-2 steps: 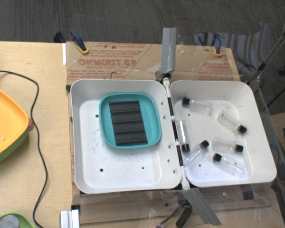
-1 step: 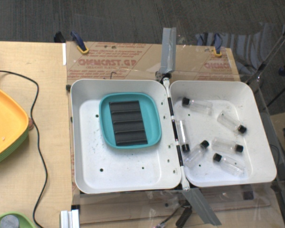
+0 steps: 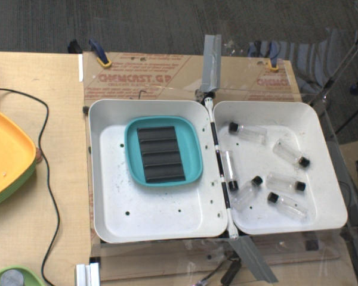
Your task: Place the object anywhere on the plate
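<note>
Wooden bench [image 3: 59,177] bears two white bins [image 3: 107,159], dark carpet beyond.

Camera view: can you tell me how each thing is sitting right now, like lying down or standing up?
Teal plate: flat in the left bin, a black ribbed insert on it, no vial on it.
Vial by the divider: lying down, black cap toward the camera.
Other vials, like this one: lying down, scattered, capped, in the right bin.
Orange dish: on the bench at left, partly cut off.
</note>
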